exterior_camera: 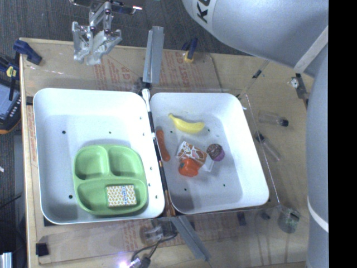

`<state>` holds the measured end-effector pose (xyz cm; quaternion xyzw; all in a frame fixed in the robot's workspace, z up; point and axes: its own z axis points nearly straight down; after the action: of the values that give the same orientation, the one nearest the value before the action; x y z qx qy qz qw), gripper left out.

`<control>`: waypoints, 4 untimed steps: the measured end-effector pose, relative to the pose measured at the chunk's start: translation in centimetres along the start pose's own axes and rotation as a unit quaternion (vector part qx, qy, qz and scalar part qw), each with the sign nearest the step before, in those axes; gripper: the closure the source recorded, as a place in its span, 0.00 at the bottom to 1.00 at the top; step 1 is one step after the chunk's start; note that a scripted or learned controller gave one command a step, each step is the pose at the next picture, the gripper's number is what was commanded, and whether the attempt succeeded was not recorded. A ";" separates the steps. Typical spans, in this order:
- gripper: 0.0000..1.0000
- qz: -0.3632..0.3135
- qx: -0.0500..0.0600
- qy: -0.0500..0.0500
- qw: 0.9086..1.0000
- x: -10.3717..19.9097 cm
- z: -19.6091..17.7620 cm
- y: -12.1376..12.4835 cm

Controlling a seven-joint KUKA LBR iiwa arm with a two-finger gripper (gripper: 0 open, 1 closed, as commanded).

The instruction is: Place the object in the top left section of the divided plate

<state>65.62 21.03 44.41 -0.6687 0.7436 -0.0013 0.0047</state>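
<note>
A green divided plate (83,175) lies in the left white bin (50,116), near its front. A small patterned packet (121,195) rests in the plate's wide front section; the two back sections hold nothing. In the right bin (234,116) lie a yellow banana (187,125), a thin orange stick (162,144) along the left wall, a red piece (189,167) on a printed wrapper (192,152), and a purple round piece (215,152). My gripper (96,35) hangs beyond the far left corner of the left bin, away from all of these.
The arm's large grey body (256,15) crosses the top right and hides the bench behind the right bin. A metal rail (152,54) runs back from between the bins. Blue clamps (25,50) sit on the bench's far edge.
</note>
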 end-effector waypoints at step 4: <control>1.00 -0.675 -0.001 -0.002 0.738 -1.0 0.2 0.2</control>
<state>65.58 22.02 44.22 -0.9952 0.0978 -0.0023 0.0030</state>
